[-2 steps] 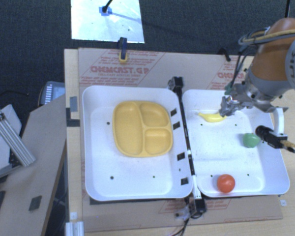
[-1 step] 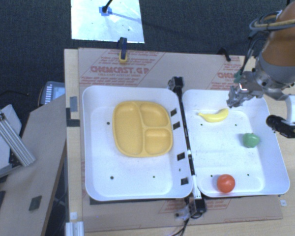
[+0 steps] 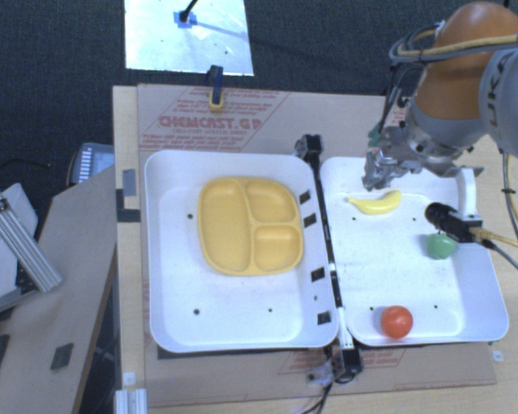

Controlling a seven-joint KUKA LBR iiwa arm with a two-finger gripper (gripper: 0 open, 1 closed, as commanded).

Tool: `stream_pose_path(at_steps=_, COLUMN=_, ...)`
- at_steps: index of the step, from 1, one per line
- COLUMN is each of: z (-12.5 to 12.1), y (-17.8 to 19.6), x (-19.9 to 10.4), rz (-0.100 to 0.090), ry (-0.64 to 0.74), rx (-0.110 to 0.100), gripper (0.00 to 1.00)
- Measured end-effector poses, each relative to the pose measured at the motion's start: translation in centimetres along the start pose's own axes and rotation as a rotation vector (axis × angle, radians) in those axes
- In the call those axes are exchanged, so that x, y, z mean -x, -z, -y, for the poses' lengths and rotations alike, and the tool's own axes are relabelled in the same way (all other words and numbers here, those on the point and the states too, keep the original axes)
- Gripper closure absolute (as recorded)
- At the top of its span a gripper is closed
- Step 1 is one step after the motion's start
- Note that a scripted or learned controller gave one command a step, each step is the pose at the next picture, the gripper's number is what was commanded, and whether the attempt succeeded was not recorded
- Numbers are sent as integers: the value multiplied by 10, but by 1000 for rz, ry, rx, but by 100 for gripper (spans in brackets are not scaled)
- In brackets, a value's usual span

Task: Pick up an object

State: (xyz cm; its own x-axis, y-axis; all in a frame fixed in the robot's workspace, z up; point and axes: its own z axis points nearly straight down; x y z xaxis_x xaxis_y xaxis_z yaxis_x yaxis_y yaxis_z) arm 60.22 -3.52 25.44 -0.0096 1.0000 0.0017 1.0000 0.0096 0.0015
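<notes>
A: As the view goes from the near edge toward the back, what lies first?

B: Nearest, in the right bin [image 3: 492, 313], sits an orange-red ball [image 3: 396, 321], close to the front rim. Farther in, a green object [image 3: 441, 247] rests near the right wall, and behind it the banana [image 3: 376, 203] lies flat in the rear part. These loose things are probably scattered so the arm may choose any of them.

A: And the left bin [image 3: 168, 231]?

B: It carries a yellow divided tray [image 3: 249, 225], which lies in the middle.

A: Where is the tool [image 3: 378, 172]?

B: It hangs just above the banana, at its back edge. Nothing is seen between its fingers, and one cannot tell if they are spread or closed. The banana seems the likely target.

A: Any writing?

B: Beyond the bins, the sheet [image 3: 211, 119] on the tabletop [image 3: 125, 102] reads "CHEMCAST GP" in red letters.
</notes>
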Motion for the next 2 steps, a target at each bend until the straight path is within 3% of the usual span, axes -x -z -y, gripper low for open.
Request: stream_pose_path(at_steps=2, z=-9, y=-11, x=-106, rz=0, ry=-1, rx=0, gripper=100)
